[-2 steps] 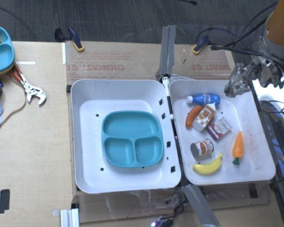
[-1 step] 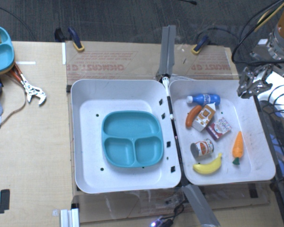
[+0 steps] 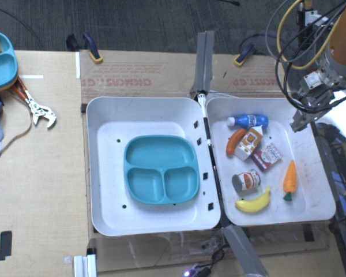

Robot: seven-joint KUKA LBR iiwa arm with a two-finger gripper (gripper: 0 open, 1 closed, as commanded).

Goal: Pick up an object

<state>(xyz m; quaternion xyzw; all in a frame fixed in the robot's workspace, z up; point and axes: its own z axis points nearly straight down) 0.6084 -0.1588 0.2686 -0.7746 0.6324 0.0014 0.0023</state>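
The right bin (image 3: 320, 180) holds six small things, one of each kind. A blue and white bottle (image 3: 249, 121) lies at the far side with its long axis running left to right, the blue cap end pointing left. Just near of it an orange sausage-shaped piece (image 3: 235, 141) lies on a slant, its upper end pointing far and right, touching a small brown and white carton (image 3: 249, 143) beside it. To the right of the carton lies a flat pink and white packet (image 3: 269, 155), also at a slant. A carrot (image 3: 289, 178) lies toward the right wall, its long axis near to far, tip pointing far and green end near. A small can (image 3: 247, 181) lies on its side near the middle, and a banana (image 3: 254, 202) curves along the near side, its ends turned up toward the far side. The left bin (image 3: 104, 172) holds one teal tray (image 3: 161, 169) with three compartments. The gripper (image 3: 303, 122) hangs over the far right corner of the right bin, well to the right of the bottle and far of the carrot, touching none of them; whether its jaws are apart or together cannot be told.
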